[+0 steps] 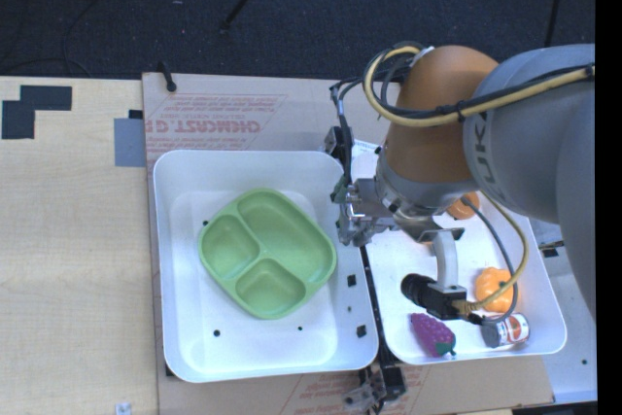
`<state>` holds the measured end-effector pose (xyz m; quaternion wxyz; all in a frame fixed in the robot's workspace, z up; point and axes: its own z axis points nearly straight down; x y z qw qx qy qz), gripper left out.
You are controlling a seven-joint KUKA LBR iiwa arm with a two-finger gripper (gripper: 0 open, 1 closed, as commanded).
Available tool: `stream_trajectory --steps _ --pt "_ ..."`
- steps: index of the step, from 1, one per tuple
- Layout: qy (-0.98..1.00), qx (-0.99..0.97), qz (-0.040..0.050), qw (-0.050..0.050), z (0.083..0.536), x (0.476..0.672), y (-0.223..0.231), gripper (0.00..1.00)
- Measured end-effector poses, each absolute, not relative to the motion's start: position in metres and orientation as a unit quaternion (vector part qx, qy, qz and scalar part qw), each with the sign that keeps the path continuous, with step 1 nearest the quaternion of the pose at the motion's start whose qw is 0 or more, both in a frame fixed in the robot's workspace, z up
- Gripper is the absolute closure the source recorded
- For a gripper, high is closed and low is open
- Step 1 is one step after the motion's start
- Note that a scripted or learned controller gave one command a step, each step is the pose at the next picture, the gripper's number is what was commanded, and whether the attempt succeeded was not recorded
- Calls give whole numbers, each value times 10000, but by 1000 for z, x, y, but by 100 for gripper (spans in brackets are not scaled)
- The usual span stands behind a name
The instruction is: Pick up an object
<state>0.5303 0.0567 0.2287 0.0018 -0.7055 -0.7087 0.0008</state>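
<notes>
The grey arm with its orange band (pixel 437 126) reached in from the right and hung over the near-left part of the shallow white right-hand bin (pixel 394 321), its bulk hiding much of that bin's floor. The end effector (pixel 358 221) sat low beside the divide between the two bins, close to the right wall of the shallow white left-hand bin (pixel 194 335). From this angle it could not be told whether it was open or closed, and nothing could be seen held in it. The things to be picked up lay loose in the right-hand bin. A knobbly purple grape-like toy (pixel 432 333) rested near the front edge. Just to its right lay a small can with a red and white label (pixel 505 330), on its side. Behind the can sat a rounded orange toy fruit (pixel 493 287). A further orange piece (pixel 465 205) peeped out from under the arm, too hidden to identify. In the left-hand bin a pale green plastic plate with three compartments (pixel 267 251) lay flat near the middle, turned at an angle to the bin's walls. Both bins stood on a sheet of brown cardboard with red printing (pixel 224 117), which lay on the pale wooden desk (pixel 68 258).
</notes>
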Motion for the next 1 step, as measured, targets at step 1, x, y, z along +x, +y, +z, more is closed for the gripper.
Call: stream_trajectory --steps 1 --pt "-7086 -7056 20 27 217 523 111 100"
